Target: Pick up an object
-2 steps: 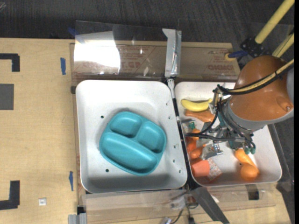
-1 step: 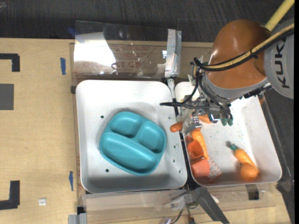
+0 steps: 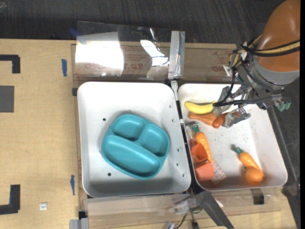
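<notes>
Camera view, pincer (image 3: 228,109) over banana (image 3: 199,108) and carrot (image 3: 209,120), grip state unclear, no legible writing

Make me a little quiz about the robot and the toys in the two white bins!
1. True or false: the teal divided tray lies in the left bin.
2. What fruit lies at the top of the right bin, just left of the gripper? A) apple B) yellow banana C) grapes
3. Fill in: the carrot with a green top lies near the bin's ____ right corner, just above an orange ball.

Key
1. True
2. B, the yellow banana
3. lower
</notes>
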Motion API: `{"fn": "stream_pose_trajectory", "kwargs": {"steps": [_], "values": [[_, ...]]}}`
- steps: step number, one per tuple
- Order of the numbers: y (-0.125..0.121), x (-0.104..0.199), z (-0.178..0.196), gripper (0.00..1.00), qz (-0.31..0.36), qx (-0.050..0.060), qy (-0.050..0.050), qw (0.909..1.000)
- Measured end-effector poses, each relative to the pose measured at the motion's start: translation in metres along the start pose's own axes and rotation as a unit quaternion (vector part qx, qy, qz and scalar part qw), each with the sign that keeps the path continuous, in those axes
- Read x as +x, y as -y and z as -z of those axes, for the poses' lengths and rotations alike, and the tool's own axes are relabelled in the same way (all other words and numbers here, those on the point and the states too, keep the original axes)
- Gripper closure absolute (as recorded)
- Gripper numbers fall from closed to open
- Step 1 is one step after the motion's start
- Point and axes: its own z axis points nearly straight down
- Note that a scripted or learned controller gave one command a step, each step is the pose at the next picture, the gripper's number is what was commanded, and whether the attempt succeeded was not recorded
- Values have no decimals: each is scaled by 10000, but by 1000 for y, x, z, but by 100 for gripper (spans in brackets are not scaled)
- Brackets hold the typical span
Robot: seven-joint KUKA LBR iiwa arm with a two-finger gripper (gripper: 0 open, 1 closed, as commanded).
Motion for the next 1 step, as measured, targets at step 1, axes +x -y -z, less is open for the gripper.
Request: {"fn": "stream_pose_trajectory", "kwargs": {"steps": [1], "values": [[-45, 35, -108, 100, 1599, -40, -39, 9871]]}}
